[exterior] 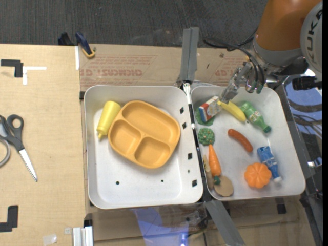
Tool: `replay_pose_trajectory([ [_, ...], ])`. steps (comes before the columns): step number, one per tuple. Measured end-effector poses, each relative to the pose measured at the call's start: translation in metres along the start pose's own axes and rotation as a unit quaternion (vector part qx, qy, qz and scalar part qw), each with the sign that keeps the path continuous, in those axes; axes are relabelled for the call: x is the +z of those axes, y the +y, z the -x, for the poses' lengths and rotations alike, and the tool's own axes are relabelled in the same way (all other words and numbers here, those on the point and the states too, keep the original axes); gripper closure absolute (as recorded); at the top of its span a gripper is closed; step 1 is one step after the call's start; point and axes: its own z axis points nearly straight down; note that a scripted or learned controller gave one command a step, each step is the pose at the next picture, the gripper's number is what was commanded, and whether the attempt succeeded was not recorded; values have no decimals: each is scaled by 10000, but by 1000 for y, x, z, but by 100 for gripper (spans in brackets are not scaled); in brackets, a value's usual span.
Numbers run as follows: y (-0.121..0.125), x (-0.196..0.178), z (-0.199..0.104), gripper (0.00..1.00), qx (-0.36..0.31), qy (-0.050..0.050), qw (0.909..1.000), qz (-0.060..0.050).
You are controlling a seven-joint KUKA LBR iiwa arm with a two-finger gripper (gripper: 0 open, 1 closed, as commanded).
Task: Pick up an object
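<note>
Camera view, arm: I see the grey arm (287,22) with its orange band reaching in from the right, over the far part of the right bin (289,188).
Tool: the tool (229,92) hangs low above the far left part of the right bin, just beside the banana and the small carton; I cannot tell how it is set, and I see nothing gripped in it.
Right bin, far side: a small red, white and blue carton (208,110) lies near the left wall, with a yellow banana (232,110) just right of it and a green bottle (254,116) further right, tilted.
Right bin, middle: a green broccoli piece (206,136) sits by the left wall; a red sausage (240,140) lies slantwise, apart from it.
Right bin, near side: an orange carrot (214,161) points toward a tan round piece (223,187) in the near left corner; an orange pumpkin (257,175) sits just beside a blue carton (268,161).
Left bin: in the left bin (138,191) I see an orange divided plate (141,134) with three compartments, and a yellow bottle (107,118) touching its left edge.
Tabletop: on the tabletop (38,137) to the left lie grey-handled scissors (16,142), well apart from the bins.
</note>
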Motion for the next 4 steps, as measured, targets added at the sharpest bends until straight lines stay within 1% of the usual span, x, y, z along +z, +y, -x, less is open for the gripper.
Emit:
replay_pose_trajectory([
  [1, -67, 120, -52, 100, -326, 14, 9995, -2],
  [2, -77, 81, -73, 100, -155, 8, 9999, 1],
  [3, -12, 42, -42, 100, -458, 4, 9990, 4],
  [4, 49, 19, -22, 100, -907, -5, 9959, 8],
])
